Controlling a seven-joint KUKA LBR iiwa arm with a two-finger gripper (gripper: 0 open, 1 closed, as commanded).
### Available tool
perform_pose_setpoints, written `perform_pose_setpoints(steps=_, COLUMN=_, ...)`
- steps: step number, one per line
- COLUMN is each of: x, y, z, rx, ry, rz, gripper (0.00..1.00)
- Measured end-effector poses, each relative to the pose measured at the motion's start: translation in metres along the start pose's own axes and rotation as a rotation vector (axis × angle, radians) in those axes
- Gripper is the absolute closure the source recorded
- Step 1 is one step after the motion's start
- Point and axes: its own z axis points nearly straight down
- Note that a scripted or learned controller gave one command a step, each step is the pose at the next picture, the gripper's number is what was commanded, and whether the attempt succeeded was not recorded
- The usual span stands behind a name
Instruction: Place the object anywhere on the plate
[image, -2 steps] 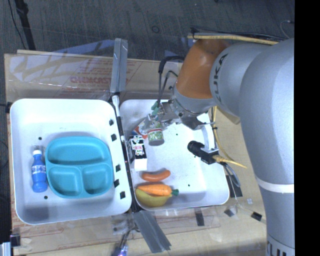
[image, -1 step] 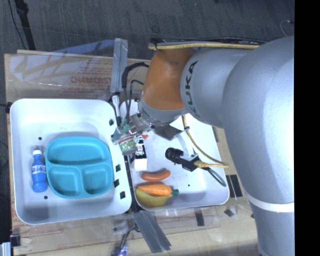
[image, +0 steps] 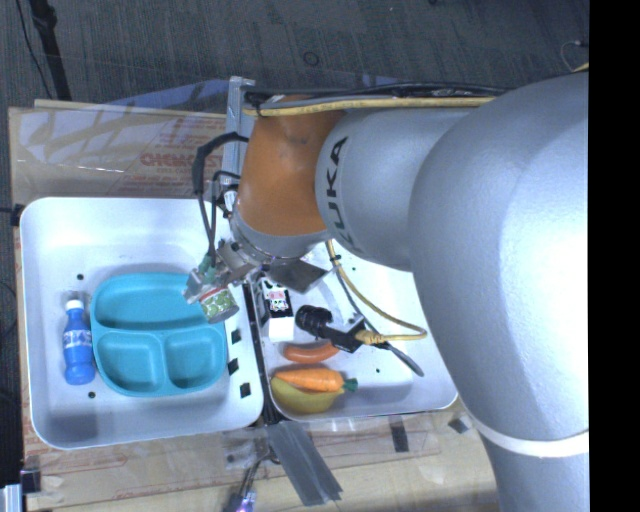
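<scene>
tool (image: 222, 272) looks clamped on a small green packet (image: 210, 297) | hanging right at the blue plate (image: 158, 333)'s right rim | let go here and it could tip off into the bin (image: 60, 420)

The grey arm with its orange band reaches in from the right, and its tool (image: 215, 285) hangs over the right rim of the blue divided plate (image: 155, 335) in the left bin (image: 60, 225), with a small green-and-clear packet (image: 212, 298) at its tip. A blue bottle (image: 78, 342) lies just left of the plate. The right bin (image: 425, 385) holds a sausage (image: 310, 351), a carrot (image: 312, 380) and a banana (image: 305, 399).
</scene>
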Motion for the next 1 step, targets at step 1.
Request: perform_pose_setpoints(steps=1, x=-0.0006, y=-0.0001, z=-0.0001, rx=0.0, ry=0.0, rz=0.001, gripper=0.0)
